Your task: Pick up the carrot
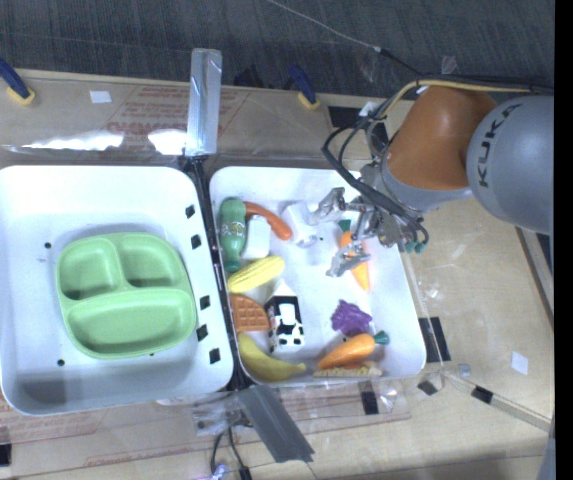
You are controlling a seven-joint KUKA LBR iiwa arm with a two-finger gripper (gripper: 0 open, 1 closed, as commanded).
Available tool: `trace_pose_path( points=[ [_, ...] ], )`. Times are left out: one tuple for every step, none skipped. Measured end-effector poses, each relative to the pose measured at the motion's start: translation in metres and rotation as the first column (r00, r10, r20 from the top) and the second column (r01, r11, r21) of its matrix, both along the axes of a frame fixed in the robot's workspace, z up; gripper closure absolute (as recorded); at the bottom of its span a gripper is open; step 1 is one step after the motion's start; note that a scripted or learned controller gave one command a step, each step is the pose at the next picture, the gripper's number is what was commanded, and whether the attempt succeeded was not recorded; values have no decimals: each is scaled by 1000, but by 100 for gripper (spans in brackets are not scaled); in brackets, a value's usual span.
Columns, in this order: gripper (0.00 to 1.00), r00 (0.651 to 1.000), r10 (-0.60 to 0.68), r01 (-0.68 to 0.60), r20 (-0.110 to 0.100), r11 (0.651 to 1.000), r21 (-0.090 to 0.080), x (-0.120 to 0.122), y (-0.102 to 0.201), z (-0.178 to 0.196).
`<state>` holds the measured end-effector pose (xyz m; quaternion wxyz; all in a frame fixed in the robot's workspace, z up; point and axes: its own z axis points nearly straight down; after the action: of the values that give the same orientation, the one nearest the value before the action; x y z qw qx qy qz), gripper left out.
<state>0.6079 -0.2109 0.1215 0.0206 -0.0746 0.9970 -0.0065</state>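
Gripper (351,236) fingers are closing on a carrot (359,266) over the right bin (406,298), its toy food lying below; green tray (124,293) is sitting in the left bin (16,268)

A single fixed camera looks down at a slant from above the surface (486,298), framing both white bins (6,268) whole, the arm (506,158) entering from the right.

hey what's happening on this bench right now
A grey robot arm reaches in from the right over the right bin, which holds toy food. Its pincer hangs low in the bin's upper right, right by a small carrot; whether it holds it is unclear. Another carrot lies near the front edge. The left bin holds a green tray.
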Motion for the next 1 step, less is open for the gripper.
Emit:
trace_pose_path(
  points=[
    [0, 992, -128, 128, 3, 992, 7, -12, 0, -10]
  ],
)
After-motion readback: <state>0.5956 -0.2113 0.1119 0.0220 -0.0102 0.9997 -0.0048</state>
